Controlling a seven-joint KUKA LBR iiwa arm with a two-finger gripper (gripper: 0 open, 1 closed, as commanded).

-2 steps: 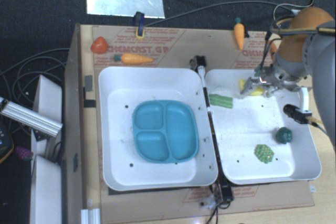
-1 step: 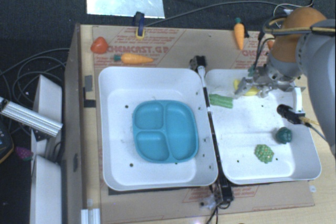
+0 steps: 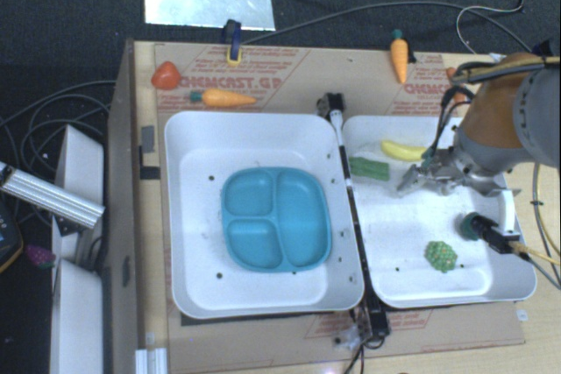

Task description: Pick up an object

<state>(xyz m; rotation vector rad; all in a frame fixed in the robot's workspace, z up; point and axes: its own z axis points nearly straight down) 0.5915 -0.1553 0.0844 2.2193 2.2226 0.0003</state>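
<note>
The gripper (image 3: pixel 419 175) hangs low in the right bin (image 3: pixel 513 280), just below a yellow banana (image 3: pixel 401 151) and beside a green block (image 3: pixel 368 168). A green knobbly ball (image 3: pixel 441 255) lies nearer. The left bin (image 3: pixel 188 215) holds a blue divided plate (image 3: pixel 275 218).

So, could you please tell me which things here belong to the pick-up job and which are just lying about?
Job:
gripper
yellow banana
green block
green bumpy ball
right bin

Lying about:
blue divided plate
left bin
two carrots
tomato
</note>
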